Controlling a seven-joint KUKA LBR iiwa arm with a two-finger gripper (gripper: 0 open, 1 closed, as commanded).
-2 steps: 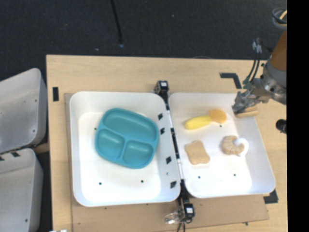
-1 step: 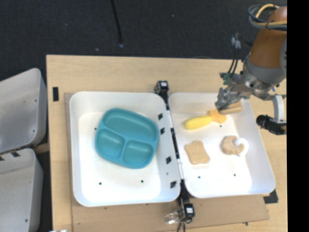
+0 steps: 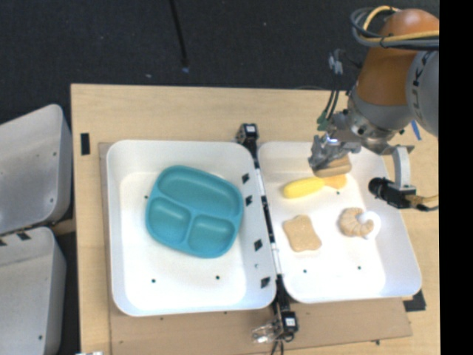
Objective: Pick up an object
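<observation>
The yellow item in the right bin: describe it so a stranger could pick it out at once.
Start at the right bin of the two white ones. Near its upper middle, just below the gripper, lies the yellow item, a smooth, elongated, banana-like shape. Its neighbours, a flat tan piece and a curled beige piece, sit lower in that bin; only this one is bright yellow.

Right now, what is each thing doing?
Hand: low over the right bin, above the banana's end.
Banana: lying flat in the right bin.
Cracker: lying flat.
Shrimp: lying curled.
Plate: right way up in the left bin.
</observation>
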